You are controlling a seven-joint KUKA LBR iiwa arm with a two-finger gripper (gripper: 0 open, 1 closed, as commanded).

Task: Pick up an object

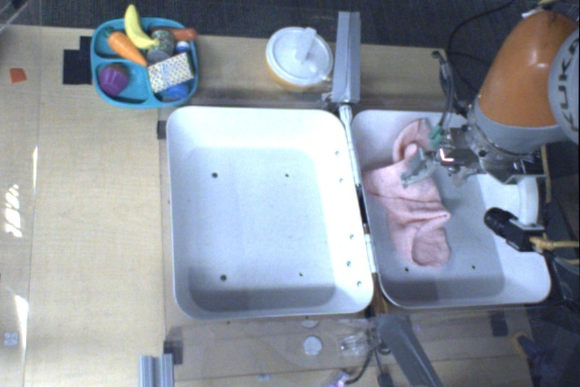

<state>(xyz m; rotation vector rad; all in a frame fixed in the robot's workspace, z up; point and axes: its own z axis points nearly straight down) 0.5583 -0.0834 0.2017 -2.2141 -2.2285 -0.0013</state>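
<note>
the gripper [424,164] is down on the pink cloth [412,204] in the right bin [521,281], so this looks like the grasping step. whether it is open or closed, i cannot tell. next: close and lift straight up.

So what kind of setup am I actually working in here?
Likely a lab bin-picking bench: two white bins, left and right, a pink cloth in the right one under the gripper, and a toy food tray behind.
</note>
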